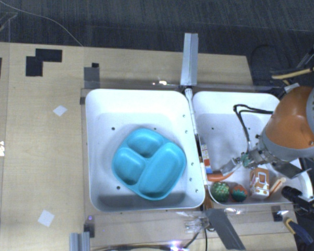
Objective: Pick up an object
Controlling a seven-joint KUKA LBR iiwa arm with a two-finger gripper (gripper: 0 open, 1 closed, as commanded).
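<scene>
1. The arm (295, 122) reaches over the right bin (220, 114), its wrist low above that bin's near right corner

2. The gripper (244, 160) sits just beside a cluster of small things along the bin's near edge; whether it is released or clenched cannot be told, since the wrist covers it and the parts are too small to read

3. Nothing can be seen held; the likely targets lie in the near part of the right bin: a small white and orange box (260, 183), a green ball (222, 191), a second dark green and red ball (239, 193), and an orange piece (217, 176) near the bin's left wall

4. The left bin (102, 140) holds a blue divided dish (149, 162) near its middle, well apart from the gripper

5. Risks, judged from this layout: the items are crowded, so a closing grip could push one against another; round balls may roll out; the near wall and corner could block a clean descent
</scene>
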